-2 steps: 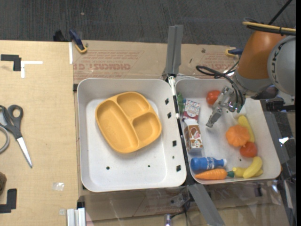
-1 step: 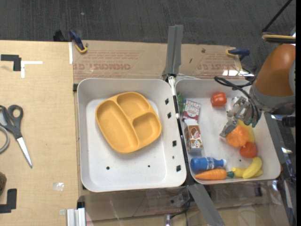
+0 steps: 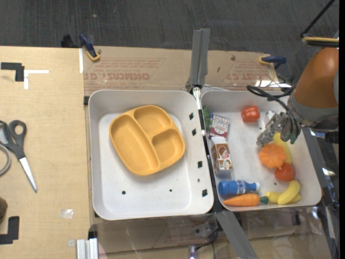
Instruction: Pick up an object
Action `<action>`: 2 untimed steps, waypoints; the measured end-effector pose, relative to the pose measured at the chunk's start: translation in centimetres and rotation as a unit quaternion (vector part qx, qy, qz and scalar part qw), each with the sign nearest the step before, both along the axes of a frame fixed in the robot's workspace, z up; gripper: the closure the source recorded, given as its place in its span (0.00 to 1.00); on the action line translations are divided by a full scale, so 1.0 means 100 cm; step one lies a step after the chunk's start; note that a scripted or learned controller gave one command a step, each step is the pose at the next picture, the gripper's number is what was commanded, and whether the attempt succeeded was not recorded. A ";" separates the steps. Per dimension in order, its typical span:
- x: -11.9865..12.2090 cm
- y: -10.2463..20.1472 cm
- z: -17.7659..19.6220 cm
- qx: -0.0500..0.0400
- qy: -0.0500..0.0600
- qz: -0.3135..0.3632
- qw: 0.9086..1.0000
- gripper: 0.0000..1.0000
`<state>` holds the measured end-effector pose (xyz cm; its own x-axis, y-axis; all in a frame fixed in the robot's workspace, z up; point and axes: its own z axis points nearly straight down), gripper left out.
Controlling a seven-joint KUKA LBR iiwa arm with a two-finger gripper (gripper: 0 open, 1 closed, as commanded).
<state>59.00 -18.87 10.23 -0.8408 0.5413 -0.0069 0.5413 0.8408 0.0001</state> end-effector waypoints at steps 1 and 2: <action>0.013 0.069 0.144 0.001 0.001 0.049 0.999 1.00; 0.008 0.078 0.042 0.002 0.002 -0.049 0.999 1.00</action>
<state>59.84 -11.04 14.43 -0.7838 0.6210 -0.0007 0.6210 0.7838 0.0002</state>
